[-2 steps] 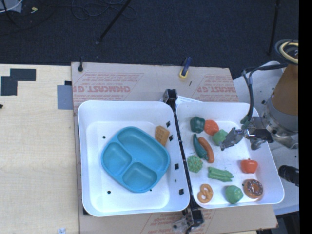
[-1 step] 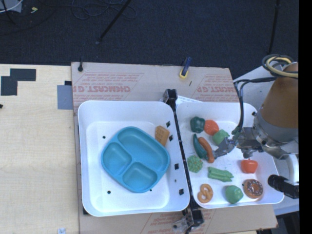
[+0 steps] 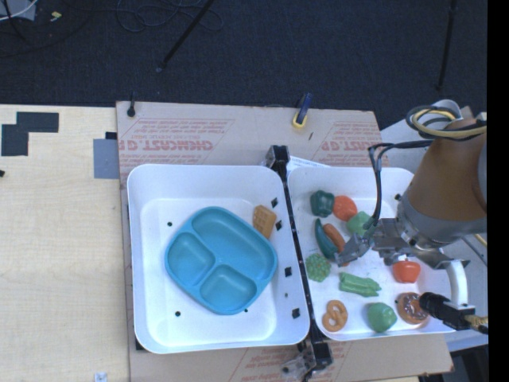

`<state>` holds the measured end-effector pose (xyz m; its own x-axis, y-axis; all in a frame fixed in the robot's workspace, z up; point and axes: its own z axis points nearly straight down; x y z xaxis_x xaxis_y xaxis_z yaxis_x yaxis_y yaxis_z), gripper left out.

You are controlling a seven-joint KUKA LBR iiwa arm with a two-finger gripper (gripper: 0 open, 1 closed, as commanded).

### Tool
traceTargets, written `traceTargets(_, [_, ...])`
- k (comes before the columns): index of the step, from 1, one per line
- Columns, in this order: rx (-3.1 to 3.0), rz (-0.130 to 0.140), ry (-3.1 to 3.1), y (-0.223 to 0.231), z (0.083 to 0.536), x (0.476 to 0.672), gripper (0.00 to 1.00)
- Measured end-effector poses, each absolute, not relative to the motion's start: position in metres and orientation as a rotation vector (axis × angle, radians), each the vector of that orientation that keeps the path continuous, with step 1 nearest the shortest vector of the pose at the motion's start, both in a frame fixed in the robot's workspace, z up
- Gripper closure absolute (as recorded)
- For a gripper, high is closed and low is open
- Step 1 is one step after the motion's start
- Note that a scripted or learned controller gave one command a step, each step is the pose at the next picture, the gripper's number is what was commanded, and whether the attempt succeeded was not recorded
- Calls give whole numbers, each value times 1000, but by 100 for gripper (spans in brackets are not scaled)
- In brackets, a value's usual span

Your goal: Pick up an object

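The end effector [image 3: 355, 249] sits low in the right white bin [image 3: 395, 175], among small toy foods, and I cannot tell how it is set. Its tip is by an orange carrot-shaped toy [image 3: 333, 235] and a bumpy green broccoli toy [image 3: 318, 267]. The left white bin [image 3: 143, 253] has a blue plastic tray with three parts [image 3: 220, 259].

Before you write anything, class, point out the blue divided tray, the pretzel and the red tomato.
blue divided tray [image 3: 220, 259]: camera view, on the ridge where its three compartments meet.
pretzel [image 3: 335, 315]: camera view, on the middle of its twisted loops.
red tomato [image 3: 406, 271]: camera view, on the middle of its rounded red top.
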<state>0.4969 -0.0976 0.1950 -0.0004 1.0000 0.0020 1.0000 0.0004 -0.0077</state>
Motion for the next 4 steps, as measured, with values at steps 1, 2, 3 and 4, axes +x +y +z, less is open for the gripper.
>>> traceTargets(1, [-2215,6,-2217,-88,134,495,0])
traceTargets(2, [-2232,-1,-2226,-90,89,498,0])
traceTargets(3, [-2239,-6,-2218,-91,102,499,100])
traceTargets(4, [-2220,0,-2221,-92,146,507,100])
